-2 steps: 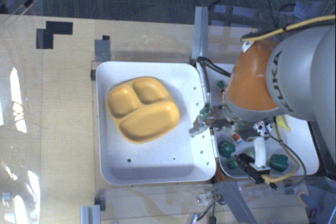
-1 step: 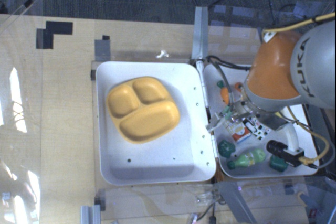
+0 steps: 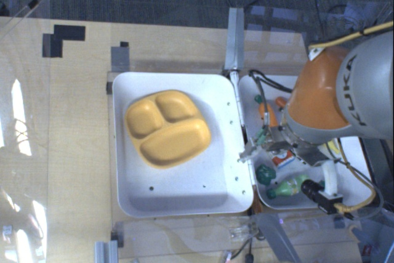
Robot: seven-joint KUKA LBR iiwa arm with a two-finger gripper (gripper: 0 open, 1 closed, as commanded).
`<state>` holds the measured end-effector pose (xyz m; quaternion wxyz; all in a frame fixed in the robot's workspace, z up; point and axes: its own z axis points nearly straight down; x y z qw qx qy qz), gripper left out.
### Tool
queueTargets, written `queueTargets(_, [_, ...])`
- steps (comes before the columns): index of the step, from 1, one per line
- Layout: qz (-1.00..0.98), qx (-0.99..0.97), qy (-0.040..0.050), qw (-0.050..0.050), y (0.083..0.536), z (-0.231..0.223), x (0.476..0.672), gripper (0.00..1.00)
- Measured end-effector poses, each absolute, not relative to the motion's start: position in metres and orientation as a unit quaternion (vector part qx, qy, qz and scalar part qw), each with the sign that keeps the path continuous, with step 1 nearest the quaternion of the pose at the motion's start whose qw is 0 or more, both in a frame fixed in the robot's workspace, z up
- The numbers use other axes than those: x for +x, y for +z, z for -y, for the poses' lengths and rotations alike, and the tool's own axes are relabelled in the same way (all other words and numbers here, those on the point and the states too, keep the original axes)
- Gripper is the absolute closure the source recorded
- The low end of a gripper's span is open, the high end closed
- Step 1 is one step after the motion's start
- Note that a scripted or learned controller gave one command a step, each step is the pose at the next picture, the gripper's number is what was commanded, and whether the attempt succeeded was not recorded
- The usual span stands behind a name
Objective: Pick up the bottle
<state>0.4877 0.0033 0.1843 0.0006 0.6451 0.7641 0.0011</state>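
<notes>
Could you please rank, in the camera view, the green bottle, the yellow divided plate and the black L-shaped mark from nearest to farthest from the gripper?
1. Green bottle, right bin, just below the gripper.
2. Yellow divided plate, left bin.
3. Black L-shaped mark, bench's far left corner.

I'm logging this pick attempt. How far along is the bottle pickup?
Done: the grey arm with the orange band has reached over the right white bin, where the green plastic bottle lies on its side. In hand: the gripper sits low among the clutter, just above the bottle in the view. Left: the bottle lies on the bin floor, not lifted. The yellow divided tray lies in the left bin.
</notes>
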Motion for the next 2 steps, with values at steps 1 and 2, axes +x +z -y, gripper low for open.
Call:
queueTargets(1, [-0.721, 0.693, 0.0013, 0.001, 0.185, 0.034, 0.488, 0.0])
queueTargets(2, [-0.652, 0.759, 0.0013, 0.001, 0.184, 0.008, 0.488, 0.0])
